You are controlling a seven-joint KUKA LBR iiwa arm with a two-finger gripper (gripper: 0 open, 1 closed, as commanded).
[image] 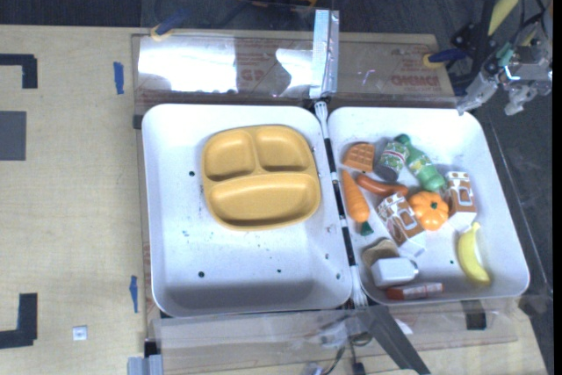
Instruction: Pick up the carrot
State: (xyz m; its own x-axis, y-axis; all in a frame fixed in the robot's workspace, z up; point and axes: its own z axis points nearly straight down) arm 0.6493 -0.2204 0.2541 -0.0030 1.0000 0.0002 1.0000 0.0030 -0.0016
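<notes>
The carrot (pixel 355 198) is a long orange piece with a small green end, lying along the left wall of the right bin (pixel 492 145). It points toward the near side, beside a reddish sausage (pixel 383 185). My gripper (pixel 502 85) hangs at the far right, outside the right bin's back corner and well away from the carrot. It looks small and cluttered by cables there.
The right bin also holds a waffle (pixel 359 156), a dark can (pixel 389 159), a green bottle (pixel 421 169), an orange pumpkin (pixel 428 210), a banana (pixel 472 255) and several small boxes. A yellow divided plate (pixel 260 175) sits in the left bin (pixel 176 215).
</notes>
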